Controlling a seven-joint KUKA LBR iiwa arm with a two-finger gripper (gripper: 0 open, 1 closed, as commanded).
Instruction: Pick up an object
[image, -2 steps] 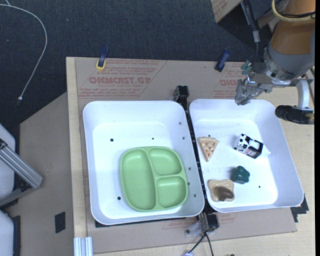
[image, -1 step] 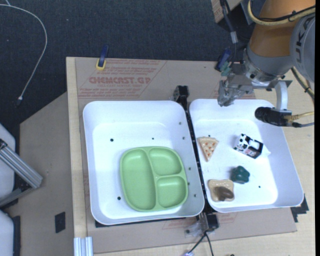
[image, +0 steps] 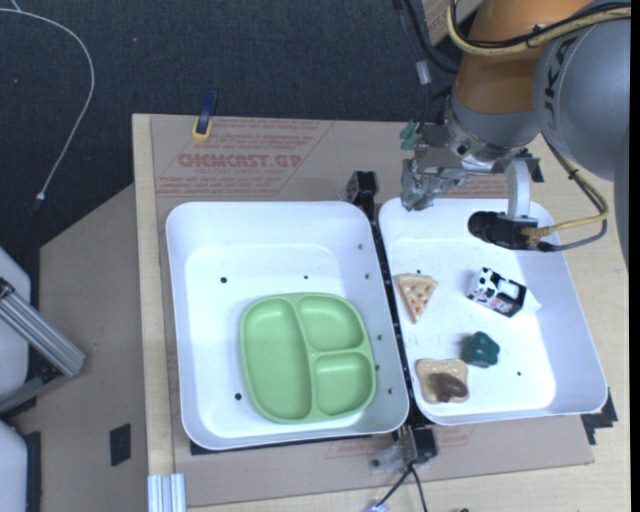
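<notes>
The right bin (image: 560, 330) holds several small items: a tan pizza-slice toy (image: 414, 295), a black-and-white patterned piece (image: 496, 291), a dark teal lump (image: 481, 348) and a beige-brown piece (image: 443, 381). My gripper (image: 418, 196) hangs over the far left corner of that bin, well above and behind the pizza slice. Nothing shows in it. The grey arm with its orange band (image: 500, 70) comes in from the top right.
A green divided plate (image: 307, 355) lies in the left bin (image: 200, 300). A black part with a yellow cable (image: 503, 229) hangs off the arm over the right bin's far side. Black clips (image: 362, 186) sit along the ridge between the bins.
</notes>
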